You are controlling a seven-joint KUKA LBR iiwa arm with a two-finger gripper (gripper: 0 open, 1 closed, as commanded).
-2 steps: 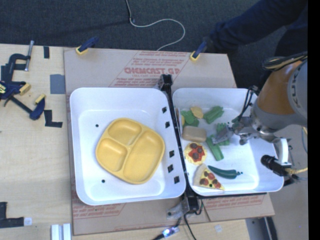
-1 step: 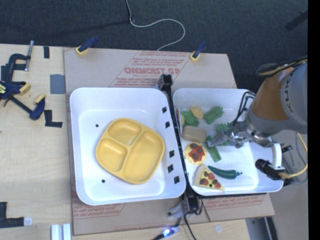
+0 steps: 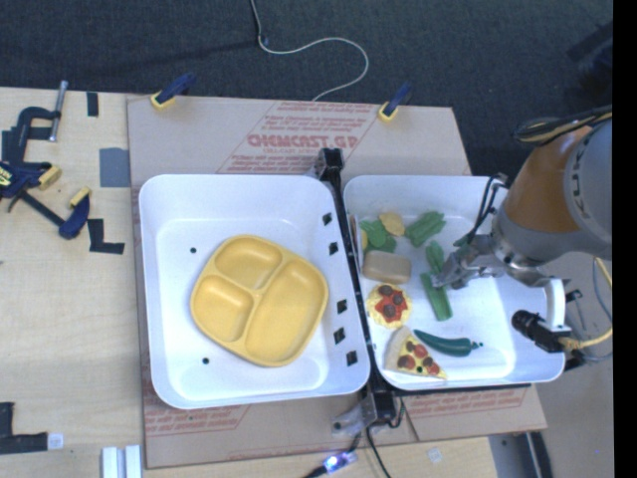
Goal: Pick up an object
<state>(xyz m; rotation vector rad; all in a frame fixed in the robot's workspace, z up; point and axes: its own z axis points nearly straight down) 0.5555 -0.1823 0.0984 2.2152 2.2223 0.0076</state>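
The right bin (image 3: 528,366) holds several toy foods: a green pepper (image 3: 425,227), a yellow piece (image 3: 391,224), a tan bread block (image 3: 386,266), a round pizza (image 3: 389,305), a pizza slice (image 3: 412,357), a dark green chili (image 3: 446,343) and a green stick (image 3: 435,293). My gripper (image 3: 450,270) hangs low over the bin's middle, right beside the upper end of the green stick. I see nothing clearly held.
The left bin (image 3: 159,267) carries a yellow sectioned plate (image 3: 260,299). A black divider with clips runs between the bins. Clamps lie on the bench at far left. A white cable loops over the dark floor behind the bench.
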